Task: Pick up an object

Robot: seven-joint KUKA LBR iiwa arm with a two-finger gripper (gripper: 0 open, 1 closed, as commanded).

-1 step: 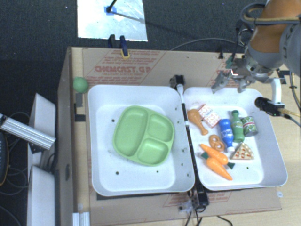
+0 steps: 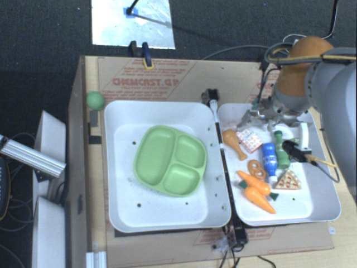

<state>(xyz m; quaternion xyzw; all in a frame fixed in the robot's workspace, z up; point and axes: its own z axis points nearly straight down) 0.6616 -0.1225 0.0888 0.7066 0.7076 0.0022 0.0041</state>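
grey arm's gripper (image 2: 266, 115) hanging low over the far end of the right bin (image 2: 321, 205), can't tell its grip state, blue bottle (image 2: 269, 157) just in front of it, carrots (image 2: 257, 191) nearer still, green tray (image 2: 170, 160) in the left bin (image 2: 120, 205)

Grey arm (image 2: 329, 88) reaches in, tool (image 2: 262, 116) lowered.

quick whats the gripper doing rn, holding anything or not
gripper: low over the back of the right bin, above the toy food; whether it is open, closed or holding anything cannot be told from this view.
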